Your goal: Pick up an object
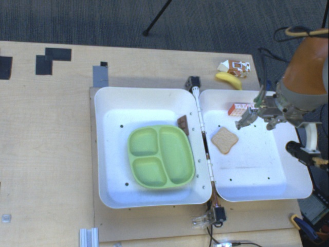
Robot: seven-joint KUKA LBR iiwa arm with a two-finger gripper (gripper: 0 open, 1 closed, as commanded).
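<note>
From here I have the gripper [255, 118] hanging over the right bin [267, 187], near its far edge, with the fingers spread apart and nothing between them. The slice of bread [224, 140] lies flat on the bin floor toward the bin's left side, down and to the left of the fingertips, with no strong long axis. The small orange and white box [238, 108] sits at the far edge, just beside the gripper's left. I judge the box the nearer target.
</note>
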